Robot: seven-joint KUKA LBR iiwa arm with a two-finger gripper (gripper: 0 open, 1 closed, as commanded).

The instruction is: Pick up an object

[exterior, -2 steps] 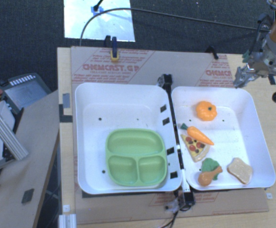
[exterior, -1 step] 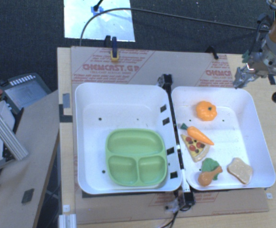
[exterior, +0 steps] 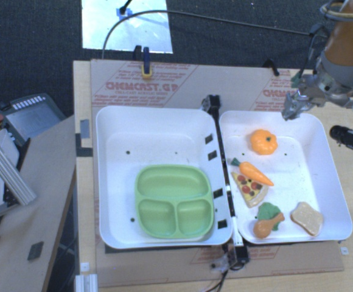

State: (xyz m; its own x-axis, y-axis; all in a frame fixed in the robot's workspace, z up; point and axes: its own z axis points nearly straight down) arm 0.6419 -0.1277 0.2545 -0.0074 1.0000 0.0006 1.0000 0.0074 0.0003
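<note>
white plastic, left bin [exterior: 112, 132]: holds a pale green divided tray [exterior: 174, 201] with three compartments, lying toward the bin's near right corner.
right bin [exterior: 322, 181]: carries toy food, all resting on the bin floor.
pumpkin [exterior: 263, 142]: orange, round, near the far side of the right bin, closest of the toys to the claw.
carrot [exterior: 254, 173]: orange with a green top, lying slantwise just below the pumpkin.
pizza slice [exterior: 250, 189]: touching the carrot's near side, beside the divider between the bins.
drumstick [exterior: 266, 225]: brown, near the front edge, with a green leafy piece [exterior: 269, 211] against it.
bread slice [exterior: 307, 218]: tan, at the near right corner, apart from the drumstick.
claw [exterior: 292, 109]: over the far rim of the right bin, above and to the right of the pumpkin, touching no toy; cannot tell whether it is apart or together.
arm [exterior: 347, 35]: grey with an orange band, coming in from the right.
worktop [exterior: 164, 84]: brown board with red lettering under both bins.
surroundings: a yellow-and-blue clamp [exterior: 146, 62] at the board's far edge; a shiny sheet [exterior: 126, 17] on the dark floor beyond.
</note>
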